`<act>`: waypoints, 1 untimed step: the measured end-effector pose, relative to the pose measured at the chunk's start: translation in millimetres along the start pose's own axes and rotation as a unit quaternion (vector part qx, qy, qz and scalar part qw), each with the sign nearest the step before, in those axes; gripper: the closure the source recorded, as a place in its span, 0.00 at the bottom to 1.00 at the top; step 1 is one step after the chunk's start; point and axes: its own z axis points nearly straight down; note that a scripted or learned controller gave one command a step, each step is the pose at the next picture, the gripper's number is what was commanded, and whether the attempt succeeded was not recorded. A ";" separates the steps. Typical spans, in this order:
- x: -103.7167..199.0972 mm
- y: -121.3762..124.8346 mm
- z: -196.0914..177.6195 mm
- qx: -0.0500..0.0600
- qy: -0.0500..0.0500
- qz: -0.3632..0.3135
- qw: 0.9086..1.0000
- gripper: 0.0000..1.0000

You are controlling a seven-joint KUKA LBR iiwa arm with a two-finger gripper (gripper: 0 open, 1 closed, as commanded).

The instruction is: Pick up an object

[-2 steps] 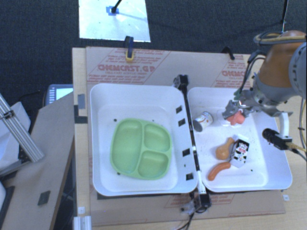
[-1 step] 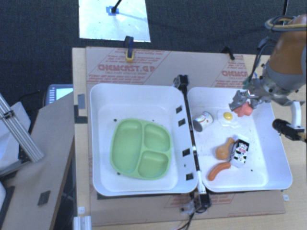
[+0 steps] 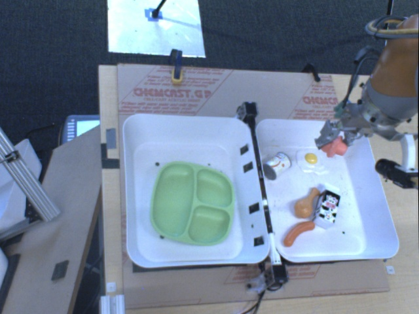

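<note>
My gripper (image 3: 332, 140) hangs over the far right part of the right bin (image 3: 376, 241), coming in from the right. A small coral-red object (image 3: 338, 148) sits between its fingertips, and the fingers look shut on it. Just to its left a toy fried egg (image 3: 312, 160) lies on the bin floor. A small silver can (image 3: 278, 163) lies on its side near the divider. Nearer the front are an orange-brown pear-shaped piece (image 3: 305, 205), a black-and-white carton (image 3: 328, 209) and an orange sausage (image 3: 298, 233).
The left bin (image 3: 141, 142) holds a green divided plate (image 3: 193, 203). A black divider bar (image 3: 256, 175) runs between the bins. Bare bin floor shows at the right bin's front right corner.
</note>
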 end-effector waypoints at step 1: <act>57.3 -14.4 10.1 0.002 0.001 -0.002 1.000 1.00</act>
